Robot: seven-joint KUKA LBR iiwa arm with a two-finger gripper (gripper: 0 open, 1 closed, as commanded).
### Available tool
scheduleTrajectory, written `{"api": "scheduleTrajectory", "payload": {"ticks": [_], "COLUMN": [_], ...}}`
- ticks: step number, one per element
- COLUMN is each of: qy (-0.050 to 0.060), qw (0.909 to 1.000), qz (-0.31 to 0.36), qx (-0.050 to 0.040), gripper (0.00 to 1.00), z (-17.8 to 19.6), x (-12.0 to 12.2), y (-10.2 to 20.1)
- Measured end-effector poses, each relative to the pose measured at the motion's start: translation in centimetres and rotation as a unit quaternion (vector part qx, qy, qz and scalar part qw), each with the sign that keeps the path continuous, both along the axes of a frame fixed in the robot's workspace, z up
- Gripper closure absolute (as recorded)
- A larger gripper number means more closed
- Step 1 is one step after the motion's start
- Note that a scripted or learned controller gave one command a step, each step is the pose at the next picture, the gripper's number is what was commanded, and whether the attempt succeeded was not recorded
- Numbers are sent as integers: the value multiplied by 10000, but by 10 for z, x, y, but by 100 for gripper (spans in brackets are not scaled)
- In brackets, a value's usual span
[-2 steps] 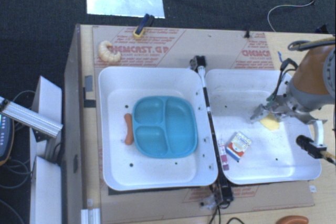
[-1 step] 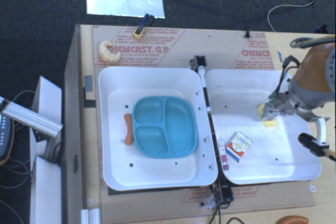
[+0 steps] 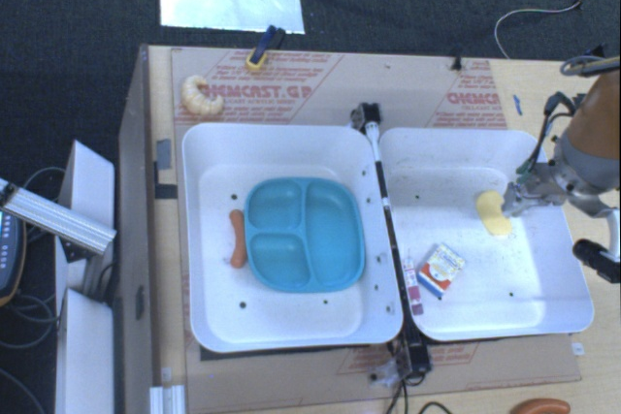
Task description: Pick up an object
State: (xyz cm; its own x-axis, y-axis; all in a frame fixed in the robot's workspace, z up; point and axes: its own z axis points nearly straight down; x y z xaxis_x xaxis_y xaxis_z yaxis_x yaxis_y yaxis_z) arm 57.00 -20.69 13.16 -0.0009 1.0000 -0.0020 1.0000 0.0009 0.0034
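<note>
In the right bin (image 3: 543, 310) a pale yellow lump (image 3: 493, 212) lies toward the right side. My gripper (image 3: 517, 199) hangs just to its right, fingertips close against the lump's edge. A small red, white and blue packet (image 3: 440, 269) lies nearer the front of the same bin. The left bin (image 3: 218, 305) bears a blue divided plate (image 3: 304, 234) and an orange sausage-shaped piece (image 3: 237, 238) to its left.
The arm's grey wrist (image 3: 582, 172) leans over the right bin's right rim. A beige ridged item (image 3: 201, 95) and a yellow-and-blue tool (image 3: 262, 49) lie on the cardboard behind the left bin. A divider strip (image 3: 386, 208) runs between the bins.
</note>
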Motion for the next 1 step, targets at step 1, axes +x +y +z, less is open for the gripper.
{"api": "scheduleTrajectory", "payload": {"ticks": [1], "qy": [4], "qw": [10000], "qz": [14], "qx": [8], "gripper": [100], "z": [-22], "x": [33], "y": [1]}}
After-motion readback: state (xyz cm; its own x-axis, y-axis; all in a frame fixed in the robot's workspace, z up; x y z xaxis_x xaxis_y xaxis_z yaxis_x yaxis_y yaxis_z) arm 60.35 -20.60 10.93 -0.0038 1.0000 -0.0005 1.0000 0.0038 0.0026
